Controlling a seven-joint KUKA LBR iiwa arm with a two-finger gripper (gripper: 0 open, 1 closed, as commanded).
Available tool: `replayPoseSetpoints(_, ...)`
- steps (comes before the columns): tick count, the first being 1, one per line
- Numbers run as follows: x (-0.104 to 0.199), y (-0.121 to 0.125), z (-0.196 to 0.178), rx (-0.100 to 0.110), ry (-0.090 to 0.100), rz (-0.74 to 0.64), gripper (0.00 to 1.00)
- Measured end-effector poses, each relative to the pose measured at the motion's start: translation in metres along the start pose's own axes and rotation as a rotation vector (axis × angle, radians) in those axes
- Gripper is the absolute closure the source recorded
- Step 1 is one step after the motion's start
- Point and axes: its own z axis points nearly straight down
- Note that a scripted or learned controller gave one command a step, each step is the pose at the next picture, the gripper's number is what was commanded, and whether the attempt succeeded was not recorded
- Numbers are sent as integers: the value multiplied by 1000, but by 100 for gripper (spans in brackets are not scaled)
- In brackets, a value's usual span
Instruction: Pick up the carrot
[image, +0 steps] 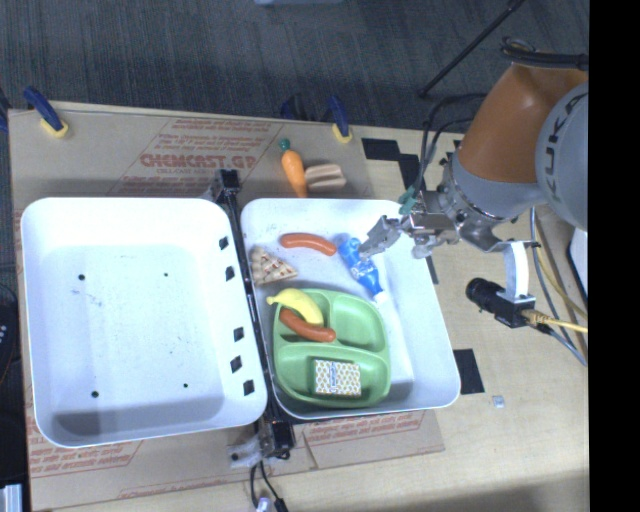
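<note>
The carrot (292, 170), orange with a green top, lies on the cardboard outside the bins, just past the far rim of the right bin (425, 320). It rests beside a tan and brown bun-like piece (325, 178). My gripper (384, 233) hangs over the far right part of the right bin, well right of and nearer than the carrot, close above a blue tube (360, 266). Nothing shows in the gripper.
The right bin holds a red sausage (308, 242), a waffle piece (270, 267) and a green divided tray (365, 320) with a banana (299, 304), a second sausage (306, 325) and a checkered packet (337, 377). The left bin (40, 300) stands alongside. Blue clamps (341, 126) grip the far edge.
</note>
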Motion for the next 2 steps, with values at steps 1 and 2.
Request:
replayPoseSetpoints(1, 88, -46, 10, 0, 0, -107, 0)
replayPoseSetpoints(2, 56, -33, 176, 4, 1, 78, 0)
